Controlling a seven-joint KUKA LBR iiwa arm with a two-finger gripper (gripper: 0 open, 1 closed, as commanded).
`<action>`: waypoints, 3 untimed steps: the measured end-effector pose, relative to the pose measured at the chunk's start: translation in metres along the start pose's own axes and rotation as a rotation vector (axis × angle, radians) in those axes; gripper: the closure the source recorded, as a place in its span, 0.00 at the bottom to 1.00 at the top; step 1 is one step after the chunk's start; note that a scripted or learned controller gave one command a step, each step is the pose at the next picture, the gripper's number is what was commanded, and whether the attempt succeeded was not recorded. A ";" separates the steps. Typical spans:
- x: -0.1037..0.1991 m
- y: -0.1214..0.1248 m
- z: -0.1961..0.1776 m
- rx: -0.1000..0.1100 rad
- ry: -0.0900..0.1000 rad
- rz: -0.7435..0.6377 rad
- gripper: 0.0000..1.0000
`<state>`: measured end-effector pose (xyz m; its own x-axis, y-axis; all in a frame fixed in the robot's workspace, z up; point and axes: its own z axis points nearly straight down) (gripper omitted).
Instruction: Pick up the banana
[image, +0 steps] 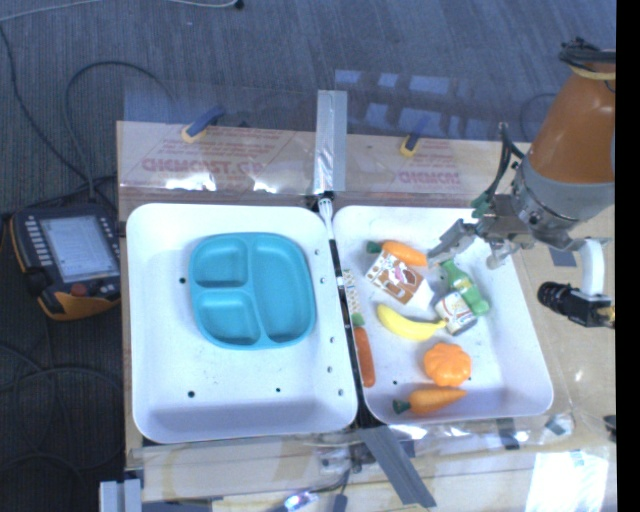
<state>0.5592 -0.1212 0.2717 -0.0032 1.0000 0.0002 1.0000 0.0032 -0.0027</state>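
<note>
The yellow banana (407, 324) lies in the middle of the right bin (520, 340), between a white snack packet (394, 279) and an orange pumpkin toy (446, 363). My gripper (470, 243) hangs over the bin's far right part, up and to the right of the banana. Its two dark fingers are spread apart with nothing between them. A green bottle (462, 285) and a small can (457, 312) lie just below the gripper, right of the banana.
A carrot (403, 252) lies at the back of the right bin, another carrot (432, 400) at its front, and a third one (363, 356) along the left wall. A blue divided plate (249, 288) sits in the left bin (160, 380).
</note>
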 end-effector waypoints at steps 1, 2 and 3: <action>0.018 -0.026 0.141 0.001 0.002 -0.164 0.00; 0.016 -0.037 0.181 -0.013 -0.003 -0.206 0.00; 0.011 -0.009 0.180 -0.017 -0.007 -0.740 0.00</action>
<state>0.5492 -0.1106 0.0915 -0.6766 0.7363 -0.0107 0.7362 0.6766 0.0108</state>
